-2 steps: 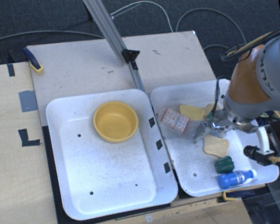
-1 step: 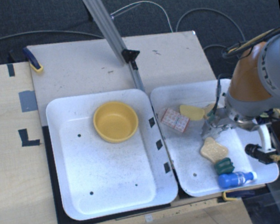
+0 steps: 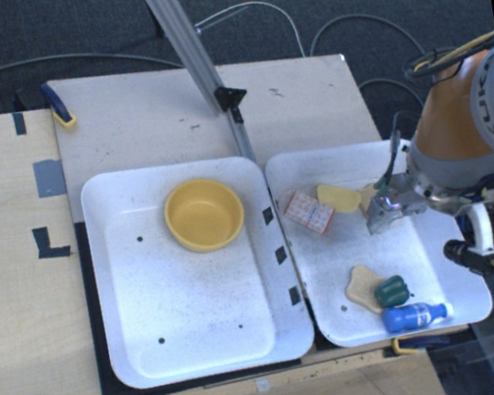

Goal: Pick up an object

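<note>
A: Operator, your bench (image 3: 158, 113) carries two shallow white bins side by side, seen from above at a slant. The left bin (image 3: 131, 286) is the larger sight, and a yellow bowl (image 3: 204, 213) sits upright in its upper half.

B: And the arm?

A: Your grey KUKA arm (image 3: 460, 123), orange band above the wrist, reaches in from the right over the right bin (image 3: 331, 253). Its tool (image 3: 383, 211) hangs low over the upper right part of that bin, just beside a yellow block.

B: Is the tool pinching anything?

A: You cannot tell from this angle whether it is spread or pressed together; nothing shows between its tips.

B: What lies in the right bin?

A: Going down in size: a pale yellow block (image 3: 339, 197) in the upper middle, touching or nearly touching the tool's left side. Just left of it, a small pink-and-white checked packet (image 3: 308, 211), lying tilted. Lower down, a tan flat piece (image 3: 364, 289), with a dark green object (image 3: 392, 290) resting on its right edge. Below those, a blue bottle (image 3: 412, 316) with a white cap lies on its side along the bin's near wall.

B: Anything else on the bench?

A: A grey metal pole (image 3: 189, 47) crosses at a slant toward the gap between the bins, and a blue-and-yellow clamp (image 3: 57, 105) grips the far left corner.
</note>
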Controlling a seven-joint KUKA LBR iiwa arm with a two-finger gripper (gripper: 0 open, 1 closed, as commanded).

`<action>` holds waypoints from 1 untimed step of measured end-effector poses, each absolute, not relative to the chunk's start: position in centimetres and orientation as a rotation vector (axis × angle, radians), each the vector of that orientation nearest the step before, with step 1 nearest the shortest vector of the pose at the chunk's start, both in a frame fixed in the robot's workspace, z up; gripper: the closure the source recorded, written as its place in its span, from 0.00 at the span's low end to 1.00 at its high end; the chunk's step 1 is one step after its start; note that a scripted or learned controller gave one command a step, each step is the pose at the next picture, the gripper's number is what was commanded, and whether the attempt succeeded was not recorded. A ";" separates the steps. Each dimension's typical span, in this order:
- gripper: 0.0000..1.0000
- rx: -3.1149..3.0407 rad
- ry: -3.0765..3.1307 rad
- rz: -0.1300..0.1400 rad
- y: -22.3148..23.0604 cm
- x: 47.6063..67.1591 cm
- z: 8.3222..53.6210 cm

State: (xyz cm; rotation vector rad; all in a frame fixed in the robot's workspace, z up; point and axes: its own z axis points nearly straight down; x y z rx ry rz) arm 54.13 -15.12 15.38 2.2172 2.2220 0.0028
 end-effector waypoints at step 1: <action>1.00 2.217 2.221 0.003 -15.1 54.2 20.7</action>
